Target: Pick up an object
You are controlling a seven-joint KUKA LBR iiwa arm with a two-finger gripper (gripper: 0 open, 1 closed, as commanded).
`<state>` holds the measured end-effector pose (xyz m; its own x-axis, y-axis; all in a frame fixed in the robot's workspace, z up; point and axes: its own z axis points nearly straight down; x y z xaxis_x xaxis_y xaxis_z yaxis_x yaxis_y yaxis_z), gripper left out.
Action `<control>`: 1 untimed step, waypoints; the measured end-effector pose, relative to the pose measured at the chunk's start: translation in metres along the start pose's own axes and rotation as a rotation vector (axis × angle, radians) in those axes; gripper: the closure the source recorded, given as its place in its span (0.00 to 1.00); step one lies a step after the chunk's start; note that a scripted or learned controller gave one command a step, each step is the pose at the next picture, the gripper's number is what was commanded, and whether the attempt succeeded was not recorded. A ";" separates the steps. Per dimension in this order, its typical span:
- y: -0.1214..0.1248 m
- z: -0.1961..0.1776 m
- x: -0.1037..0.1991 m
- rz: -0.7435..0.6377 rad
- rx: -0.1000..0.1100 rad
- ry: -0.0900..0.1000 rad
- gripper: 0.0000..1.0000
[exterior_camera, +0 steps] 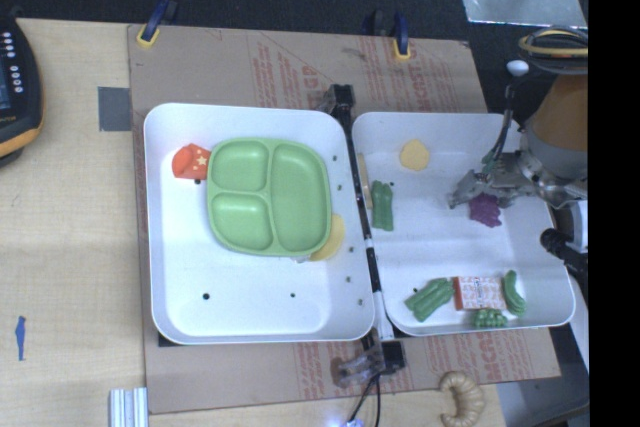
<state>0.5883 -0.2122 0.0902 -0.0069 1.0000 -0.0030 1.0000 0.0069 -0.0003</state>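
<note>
Hovering at the right bin's (pixel 560 315) right side, gripper (pixel 487 193) just above the purple object (pixel 486 210). Spreading fingers open, gripping nothing.

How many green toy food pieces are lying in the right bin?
4: one near the bin's left wall, a bumpy one at the front, a small bunch right of it, and a pod at the front right corner. The arm may hide more.
</note>
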 end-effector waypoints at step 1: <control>0.000 -0.014 -0.002 -0.001 -0.005 -0.004 1.00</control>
<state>0.5888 -0.2141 0.1039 -0.0075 1.0000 -0.0066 1.0000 0.0075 0.0044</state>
